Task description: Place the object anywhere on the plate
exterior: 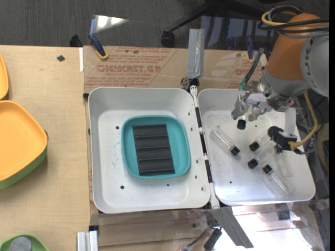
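Several clear vials with black caps (226, 142) lie scattered in the right bin (225, 190). The teal plate (182, 145), bearing a dark ribbed block (153, 149), sits in the left bin (104, 140). The gripper (246, 111) hovers over the right bin's upper part.

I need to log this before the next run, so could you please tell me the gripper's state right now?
Gripper: it hangs over the back of the right-hand shallow white bin; whether it is open, closed or holding anything cannot be told.
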{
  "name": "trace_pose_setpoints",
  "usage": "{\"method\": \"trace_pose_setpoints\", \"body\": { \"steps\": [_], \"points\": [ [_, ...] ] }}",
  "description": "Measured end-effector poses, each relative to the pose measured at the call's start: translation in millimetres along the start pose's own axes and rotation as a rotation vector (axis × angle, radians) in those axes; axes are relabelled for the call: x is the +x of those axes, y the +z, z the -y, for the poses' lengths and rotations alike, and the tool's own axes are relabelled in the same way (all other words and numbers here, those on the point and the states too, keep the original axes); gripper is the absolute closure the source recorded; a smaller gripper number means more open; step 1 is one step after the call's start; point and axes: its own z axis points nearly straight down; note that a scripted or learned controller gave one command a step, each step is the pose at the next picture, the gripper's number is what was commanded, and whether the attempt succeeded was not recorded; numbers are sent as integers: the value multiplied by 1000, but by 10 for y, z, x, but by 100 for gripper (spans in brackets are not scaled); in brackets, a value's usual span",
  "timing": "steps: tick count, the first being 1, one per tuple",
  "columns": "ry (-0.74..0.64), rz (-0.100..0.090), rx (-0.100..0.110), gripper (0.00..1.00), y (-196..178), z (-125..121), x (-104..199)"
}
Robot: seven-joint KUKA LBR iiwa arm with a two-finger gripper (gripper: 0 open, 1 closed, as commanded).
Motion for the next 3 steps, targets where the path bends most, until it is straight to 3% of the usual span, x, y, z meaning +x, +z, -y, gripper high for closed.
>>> {"method": "trace_pose_setpoints", "body": {
  "steps": [1, 2, 3],
  "points": [
    [-117, -1, 1, 100, 0, 342, 682],
    [-225, -1, 1, 100, 1, 1039, 1177],
    [-224, 0, 1, 0, 0, 1038, 1171]
  ]
}}
